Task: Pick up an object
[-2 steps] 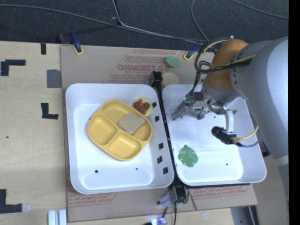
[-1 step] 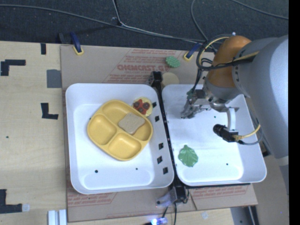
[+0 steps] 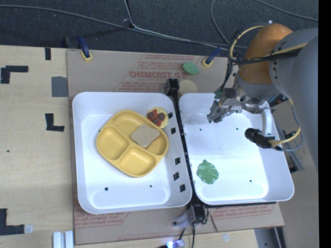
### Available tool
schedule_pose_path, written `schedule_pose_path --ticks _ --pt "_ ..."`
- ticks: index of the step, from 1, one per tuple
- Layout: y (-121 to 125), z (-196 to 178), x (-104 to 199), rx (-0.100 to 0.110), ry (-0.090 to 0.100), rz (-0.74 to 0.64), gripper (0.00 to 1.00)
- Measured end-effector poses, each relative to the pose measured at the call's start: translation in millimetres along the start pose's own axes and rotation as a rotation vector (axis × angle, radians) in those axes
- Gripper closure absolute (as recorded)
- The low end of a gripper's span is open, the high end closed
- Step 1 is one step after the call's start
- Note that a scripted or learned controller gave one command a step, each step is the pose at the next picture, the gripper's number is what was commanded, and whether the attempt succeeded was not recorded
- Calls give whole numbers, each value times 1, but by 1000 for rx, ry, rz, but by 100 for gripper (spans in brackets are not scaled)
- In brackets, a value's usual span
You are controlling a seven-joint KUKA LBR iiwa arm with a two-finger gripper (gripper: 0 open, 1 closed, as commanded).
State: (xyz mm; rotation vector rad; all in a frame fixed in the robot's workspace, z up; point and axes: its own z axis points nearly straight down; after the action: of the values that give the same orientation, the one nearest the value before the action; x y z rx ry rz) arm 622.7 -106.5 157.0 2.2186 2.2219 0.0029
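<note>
The bench (image 3: 31, 138) is pale wood with a brown board laid over it, and the two white bins sit on that board side by side. The arm (image 3: 289, 61) comes in from the right, grey and bulky, its orange band (image 3: 266, 48) high over the far corner of the right bin (image 3: 269, 187). The left bin (image 3: 88, 185) holds a yellow tray (image 3: 121, 138) with several compartments, set at a slant; a tan slice (image 3: 144, 135) lies in the compartment nearest the divider between the bins, and a small dark-red cluster (image 3: 156, 117) rests at the tray's far corner. In the right bin a leafy green piece (image 3: 208, 172) lies on the floor near the front left, well apart from the gripper (image 3: 213, 117). The gripper hangs over the far left part of that bin, pointing down and to the left; I cannot tell how far its jaws are parted, and nothing shows between them. A small green object (image 3: 190, 67) sits on the board beyond the bins.
</note>
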Motion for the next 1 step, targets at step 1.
schedule_pose_path --ticks 1 --pt "0 -60 9 -3 0 -1 100"
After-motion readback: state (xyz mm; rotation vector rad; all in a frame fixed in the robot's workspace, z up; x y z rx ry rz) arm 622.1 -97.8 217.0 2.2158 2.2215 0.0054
